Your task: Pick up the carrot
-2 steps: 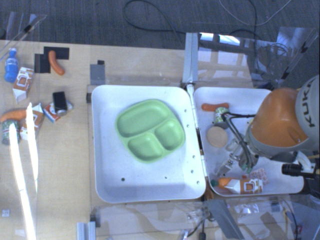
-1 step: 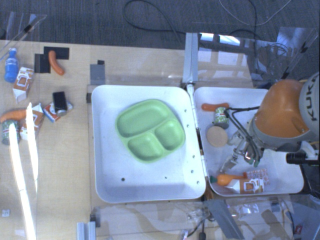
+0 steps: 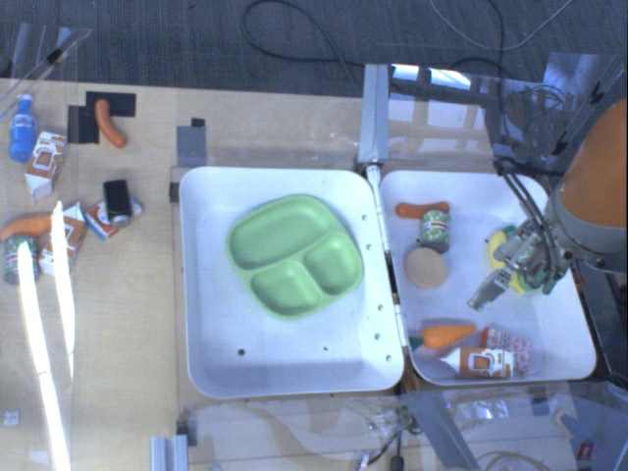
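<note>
The carrot (image 3: 446,337), orange with a green stub at its left end, lies in the right bin (image 3: 579,346) near the front wall. My gripper (image 3: 499,273) hangs over the middle right of that bin, up and to the right of the carrot and apart from it. It stands open, one finger (image 3: 487,295) pointing down-left, with nothing between the fingers. A yellow toy (image 3: 500,244) and something green lie partly hidden under the gripper.
In the right bin are also a small can (image 3: 435,230), a round tan disc (image 3: 427,268), a red-orange sausage-like piece (image 3: 422,208) and a white bottle (image 3: 486,362) just below the carrot. The left bin (image 3: 211,351) holds a green divided plate (image 3: 294,254). Loose items lie on the bench at left.
</note>
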`<move>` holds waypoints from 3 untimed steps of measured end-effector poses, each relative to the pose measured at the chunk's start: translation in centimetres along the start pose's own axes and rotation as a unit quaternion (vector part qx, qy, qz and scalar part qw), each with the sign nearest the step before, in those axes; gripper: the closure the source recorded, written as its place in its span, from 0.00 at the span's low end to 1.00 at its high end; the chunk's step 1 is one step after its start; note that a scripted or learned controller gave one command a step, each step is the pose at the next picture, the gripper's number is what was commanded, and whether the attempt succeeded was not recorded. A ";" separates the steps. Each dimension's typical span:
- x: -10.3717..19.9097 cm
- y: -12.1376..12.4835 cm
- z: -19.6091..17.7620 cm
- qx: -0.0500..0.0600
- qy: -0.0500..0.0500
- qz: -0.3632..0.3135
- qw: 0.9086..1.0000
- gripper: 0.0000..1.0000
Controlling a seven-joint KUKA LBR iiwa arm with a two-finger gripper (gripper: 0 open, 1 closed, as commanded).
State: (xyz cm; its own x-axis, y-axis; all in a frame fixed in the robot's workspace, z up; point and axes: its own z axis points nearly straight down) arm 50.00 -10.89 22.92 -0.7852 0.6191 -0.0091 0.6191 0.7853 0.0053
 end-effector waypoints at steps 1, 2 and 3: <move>5.0 4.4 4.4 0.001 0.002 0.021 1.000 0.00; 2.6 1.1 11.8 0.001 0.003 -0.002 1.000 0.00; 2.9 1.9 2.4 0.000 0.000 -0.102 0.995 0.00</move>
State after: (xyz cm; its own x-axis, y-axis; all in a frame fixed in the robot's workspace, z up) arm 48.94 -7.62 20.51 -0.8945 0.4470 -0.0093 0.4470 0.8945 0.0040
